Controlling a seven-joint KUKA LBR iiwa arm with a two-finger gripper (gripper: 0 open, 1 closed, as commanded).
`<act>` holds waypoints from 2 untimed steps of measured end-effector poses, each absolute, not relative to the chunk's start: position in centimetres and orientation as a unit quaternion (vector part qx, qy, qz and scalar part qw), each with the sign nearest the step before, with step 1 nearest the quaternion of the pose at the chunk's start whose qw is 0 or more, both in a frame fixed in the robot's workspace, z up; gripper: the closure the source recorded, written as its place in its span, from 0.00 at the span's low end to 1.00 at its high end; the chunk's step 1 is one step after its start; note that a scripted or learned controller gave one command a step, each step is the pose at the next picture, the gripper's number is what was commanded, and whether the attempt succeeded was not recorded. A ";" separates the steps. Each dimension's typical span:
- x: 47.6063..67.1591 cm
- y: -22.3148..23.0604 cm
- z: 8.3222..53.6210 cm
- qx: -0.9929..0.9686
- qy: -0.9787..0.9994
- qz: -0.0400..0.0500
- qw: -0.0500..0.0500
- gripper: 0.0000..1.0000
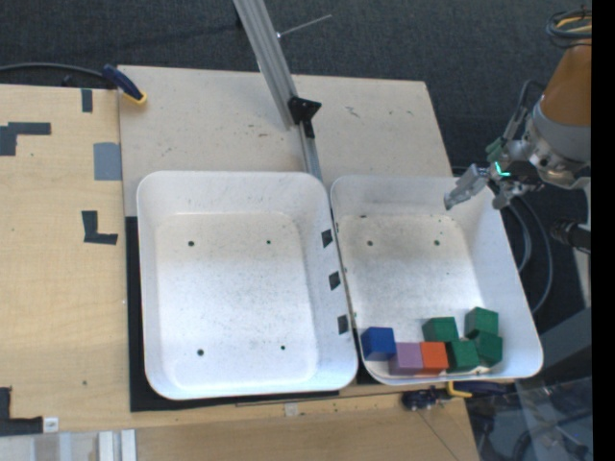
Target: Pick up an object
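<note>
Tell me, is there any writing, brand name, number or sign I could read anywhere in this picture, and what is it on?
None can be read.
The grey tape shapes on the wooden board are plain marks, not letters.
The small dark tabs between the two bins are too small to show any print.
The coloured blocks and the gripper carry no readable label.

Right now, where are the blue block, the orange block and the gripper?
blue block point(378, 342), camera view, top face.
orange block point(434, 356), camera view, top face.
gripper point(476, 186), camera view, between its fingertips.
</note>
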State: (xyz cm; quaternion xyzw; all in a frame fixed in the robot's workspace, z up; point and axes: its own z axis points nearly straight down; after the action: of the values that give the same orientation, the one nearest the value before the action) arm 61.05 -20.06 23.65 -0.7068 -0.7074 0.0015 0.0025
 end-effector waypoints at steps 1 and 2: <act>61.1 -20.1 24.0 -0.706 -0.708 0.001 0.000 0.00; 60.8 -19.4 19.3 -0.707 -0.708 0.002 0.002 0.00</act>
State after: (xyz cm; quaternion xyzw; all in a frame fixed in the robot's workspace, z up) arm 60.83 -19.36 19.32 -0.7065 -0.7077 0.0022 0.0019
